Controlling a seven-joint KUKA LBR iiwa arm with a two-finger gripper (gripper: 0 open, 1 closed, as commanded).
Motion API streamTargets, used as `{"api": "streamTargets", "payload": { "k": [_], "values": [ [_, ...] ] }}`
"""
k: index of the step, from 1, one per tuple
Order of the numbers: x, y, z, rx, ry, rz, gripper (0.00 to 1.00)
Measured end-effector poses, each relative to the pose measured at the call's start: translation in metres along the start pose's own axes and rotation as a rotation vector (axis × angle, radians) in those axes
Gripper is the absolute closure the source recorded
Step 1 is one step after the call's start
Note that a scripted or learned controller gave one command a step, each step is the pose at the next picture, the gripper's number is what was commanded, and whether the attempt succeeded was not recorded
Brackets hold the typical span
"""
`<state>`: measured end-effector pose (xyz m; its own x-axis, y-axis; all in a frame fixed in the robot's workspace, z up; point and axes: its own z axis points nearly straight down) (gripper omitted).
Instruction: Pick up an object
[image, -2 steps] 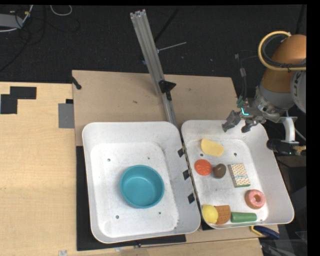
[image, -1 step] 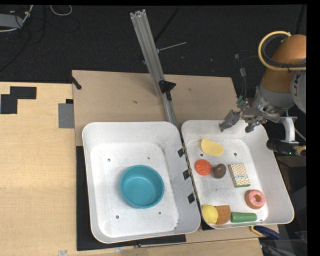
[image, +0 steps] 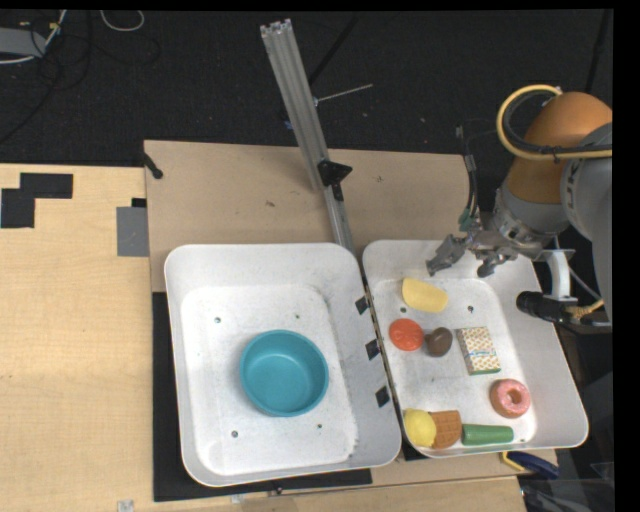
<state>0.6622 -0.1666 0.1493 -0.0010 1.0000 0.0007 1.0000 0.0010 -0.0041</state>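
Your nearest candidate is the yellow piece (image: 424, 295), lying in the upper part of the right bin (image: 560, 395) with its long axis running left to right, tilting slightly down toward the right. It is sitting just below and a little left of the gripper (image: 470, 258), which is hovering over the bin's far rim with its two fingers spread apart and nothing between them. So the move you are facing is, in my judgement, a short drop forward and left, with the fingers closing across the piece's short side.

Below it, the red round piece (image: 405, 334) and the brown ball (image: 438, 342) are sitting side by side, touching or nearly so, which is leaving little room for a finger between them. The patterned block (image: 479, 350) is lying just right of the ball. The pink ring (image: 510, 398) is resting near the right wall, and the green piece (image: 486, 435) and yellow-orange piece (image: 432, 428) are crowding the near rim.

The left bin (image: 200, 300) is holding a blue bowl (image: 284, 373), well apart from the gripper.
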Motion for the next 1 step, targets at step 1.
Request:
{"api": "streamTargets", "payload": {
  "k": [1],
  "values": [
    [0.0006,-0.0009,0.0531,0.000,0.000,0.000,0.00]
  ]
}}
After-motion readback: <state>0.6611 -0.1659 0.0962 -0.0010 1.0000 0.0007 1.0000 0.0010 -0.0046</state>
